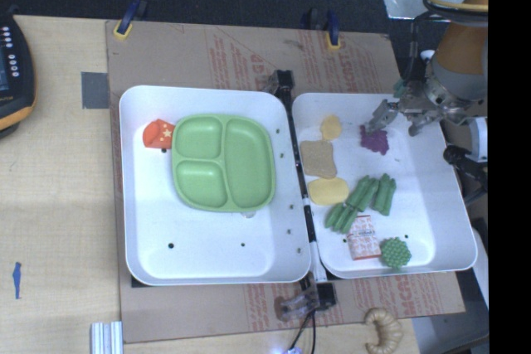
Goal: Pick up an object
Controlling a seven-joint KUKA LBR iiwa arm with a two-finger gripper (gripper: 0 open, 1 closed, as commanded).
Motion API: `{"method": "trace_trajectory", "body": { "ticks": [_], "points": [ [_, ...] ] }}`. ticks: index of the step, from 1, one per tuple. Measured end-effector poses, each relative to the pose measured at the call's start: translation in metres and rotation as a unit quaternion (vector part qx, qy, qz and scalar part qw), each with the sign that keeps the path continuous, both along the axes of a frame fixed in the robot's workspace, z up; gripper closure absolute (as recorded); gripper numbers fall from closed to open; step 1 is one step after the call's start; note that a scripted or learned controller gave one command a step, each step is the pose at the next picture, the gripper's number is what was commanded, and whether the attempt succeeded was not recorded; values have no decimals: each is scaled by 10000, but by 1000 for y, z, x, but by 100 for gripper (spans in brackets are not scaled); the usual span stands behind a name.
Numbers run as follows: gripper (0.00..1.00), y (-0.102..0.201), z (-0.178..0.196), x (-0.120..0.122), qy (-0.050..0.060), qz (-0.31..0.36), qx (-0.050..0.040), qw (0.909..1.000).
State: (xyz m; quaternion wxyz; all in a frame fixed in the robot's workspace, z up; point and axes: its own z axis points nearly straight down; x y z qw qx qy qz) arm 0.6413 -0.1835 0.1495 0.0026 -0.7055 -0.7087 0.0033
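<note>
The right bin [452, 203] holds several small items. Among them are a purple grape bunch [375, 140], a small yellow piece [331, 127], a tan bread slice [318, 158], a yellow lump [328, 191], green bean pods [363, 200], a red-and-white packet [362, 238] and a green knobbly ball [395, 253]. My gripper [401, 118] hangs over the bin's far right part, open, with nothing between its fingers. Its left fingertip [382, 115] sits just above and beside the grape bunch.
The left bin [145, 244] holds a green divided plate [224, 162] and a red item [158, 133] near its far left wall. A black-and-orange pendant [12, 70] lies at the bench's left edge. A tan curled object [383, 329] lies outside the bins at the front.
</note>
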Motion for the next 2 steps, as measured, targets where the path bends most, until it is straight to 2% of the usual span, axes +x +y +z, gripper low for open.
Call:
{"method": "trace_trajectory", "body": {
  "ticks": [1,2],
  "points": [
    [0,-9,-61,14,2,15,2,10000],
    [0,5,-57,15,-8,14,6,10000]
  ]
}}
